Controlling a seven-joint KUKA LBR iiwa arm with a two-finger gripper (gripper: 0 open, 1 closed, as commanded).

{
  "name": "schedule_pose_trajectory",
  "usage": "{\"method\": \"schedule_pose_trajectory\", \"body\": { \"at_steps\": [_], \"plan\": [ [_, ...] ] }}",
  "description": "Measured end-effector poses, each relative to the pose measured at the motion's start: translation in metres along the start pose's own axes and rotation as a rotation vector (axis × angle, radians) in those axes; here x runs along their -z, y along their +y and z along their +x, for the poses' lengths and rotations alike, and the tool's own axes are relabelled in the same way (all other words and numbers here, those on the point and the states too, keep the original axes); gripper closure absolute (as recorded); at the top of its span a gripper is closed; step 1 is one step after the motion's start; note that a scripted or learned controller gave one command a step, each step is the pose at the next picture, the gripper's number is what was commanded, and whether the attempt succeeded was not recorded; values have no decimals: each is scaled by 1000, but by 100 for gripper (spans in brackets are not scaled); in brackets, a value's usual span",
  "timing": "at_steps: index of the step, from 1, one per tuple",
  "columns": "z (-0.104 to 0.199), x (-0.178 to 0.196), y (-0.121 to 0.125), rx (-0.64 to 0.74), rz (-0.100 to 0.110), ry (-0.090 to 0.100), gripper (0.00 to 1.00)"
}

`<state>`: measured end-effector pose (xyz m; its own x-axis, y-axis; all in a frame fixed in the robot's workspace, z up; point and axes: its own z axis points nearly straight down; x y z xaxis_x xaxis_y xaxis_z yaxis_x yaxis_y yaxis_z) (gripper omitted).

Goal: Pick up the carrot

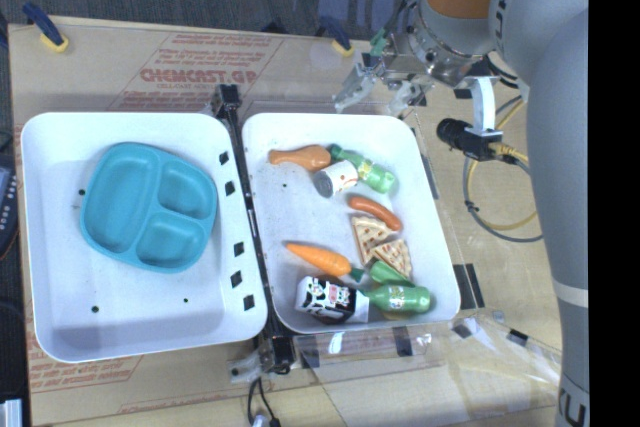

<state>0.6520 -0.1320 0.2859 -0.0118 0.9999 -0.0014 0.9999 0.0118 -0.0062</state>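
- Carrot [322, 258]: lying flat in right bin [425, 177], lower half, orange body running from narrow tip at left to green top at right. Green end touching or just beside waffle wedge [380, 246] and green bottle [398, 297]; black-and-white carton [327, 299] just below.
- Gripper [385, 87]: poised above tabletop [130, 50] beyond far rim of right bin, well apart from carrot. Fingers appear spread with nothing between them.
- Handling, judged from appearance: probably a plastic toy, so light, stiff, smooth-skinned and somewhat slippery. Not fragile. Tapered round body likely to roll or squirt out under an off-centre pinch.
- Recommended hold: across thick middle of orange body, fingers closing square to long axis. Avoid narrow tip (poor contact) and green top (crowded by neighbours).
- Clearance: left and upper sides of carrot face bare bin floor; lower side crowded by carton.
- Other contents of right bin: drumstick [301, 156], sausage [375, 211], second green bottle [368, 173] near far side, clear of carrot.
- Left bin [55, 320]: blue divided plate [148, 206], not involved.
- Risk: fingers nudging carton or waffle wedge on descent.
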Motion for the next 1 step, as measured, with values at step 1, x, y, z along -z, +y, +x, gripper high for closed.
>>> {"method": "schedule_pose_trajectory", "body": {
  "at_steps": [1],
  "plan": [
    [-6,-151,-18,149,12,4,0]
  ]
}}
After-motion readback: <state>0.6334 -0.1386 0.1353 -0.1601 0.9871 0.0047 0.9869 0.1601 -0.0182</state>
